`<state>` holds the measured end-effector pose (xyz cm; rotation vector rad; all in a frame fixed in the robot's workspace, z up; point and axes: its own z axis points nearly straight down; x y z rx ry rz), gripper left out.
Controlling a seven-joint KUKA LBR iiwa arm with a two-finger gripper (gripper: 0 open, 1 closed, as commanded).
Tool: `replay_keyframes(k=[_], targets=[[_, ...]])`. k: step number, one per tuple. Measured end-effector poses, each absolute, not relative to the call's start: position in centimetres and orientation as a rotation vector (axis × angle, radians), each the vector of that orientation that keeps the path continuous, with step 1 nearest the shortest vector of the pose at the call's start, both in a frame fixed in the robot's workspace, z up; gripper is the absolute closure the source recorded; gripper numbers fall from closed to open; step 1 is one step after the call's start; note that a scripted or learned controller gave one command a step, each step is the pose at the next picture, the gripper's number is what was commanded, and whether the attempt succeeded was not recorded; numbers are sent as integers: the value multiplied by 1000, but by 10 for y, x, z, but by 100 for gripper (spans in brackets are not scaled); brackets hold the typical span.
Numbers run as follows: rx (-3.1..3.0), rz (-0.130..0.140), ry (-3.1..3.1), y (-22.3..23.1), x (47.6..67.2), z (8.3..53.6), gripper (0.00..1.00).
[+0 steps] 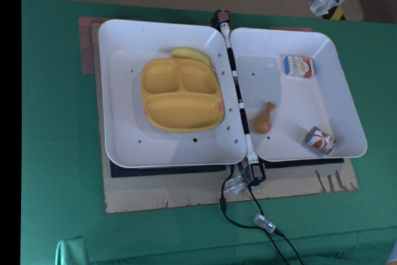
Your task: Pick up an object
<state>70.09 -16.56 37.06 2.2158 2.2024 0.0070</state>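
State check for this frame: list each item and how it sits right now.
Gripper: up beyond the right bin's far corner, nothing between its fingers.
Yellow plate: flat in the left bin.
Banana: beside the plate's far rim.
Carton: lying in the right bin.
Drumstick: lying near the divider.
Can: on its side, near corner.

Right bin (347, 102) holds a small carton (298, 66) lying flat near the far wall, an orange drumstick (263, 119) near its left edge, and a tipped can (319, 140) at the near right corner.
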Motion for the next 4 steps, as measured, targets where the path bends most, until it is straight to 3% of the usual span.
replay_keyframes(k=[1,2,3,4], targets=[[2215,8,2202,-141,701,402,100],[2216,7,2202,-141,701,402,0],[2220,1,2206,-132,701,298,0],[2224,-12,2220,-180,700,206,0]])
